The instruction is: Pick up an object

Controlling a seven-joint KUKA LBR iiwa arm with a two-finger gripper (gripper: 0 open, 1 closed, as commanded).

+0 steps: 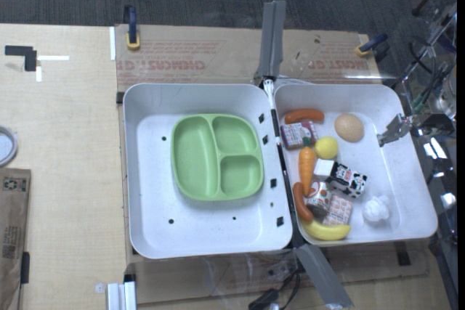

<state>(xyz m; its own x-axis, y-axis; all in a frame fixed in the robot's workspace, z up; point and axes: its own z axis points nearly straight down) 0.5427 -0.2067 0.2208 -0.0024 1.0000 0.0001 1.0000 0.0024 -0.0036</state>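
The right bin (407, 178) holds a heap of toy foods along its left side. At the back lie a red sausage (304, 115) and a tan egg (349, 128). Below them are a yellow lemon (327, 148), an orange carrot (306, 162), a small red and white box (296, 134) and a black and white cube (349, 181). A banana (327, 231) and a white crumpled ball (375, 210) lie near the front. My gripper (392, 131) hangs at the bin's right rim, to the right of the egg, with nothing seen in it.
The left bin (145, 178) bears a green divided plate (217, 156). A grey divider post (272, 40) rises between the bins at the back. Clamps (131, 36) hold the cardboard behind them. Cables and the arm's base (436, 127) crowd the right edge.
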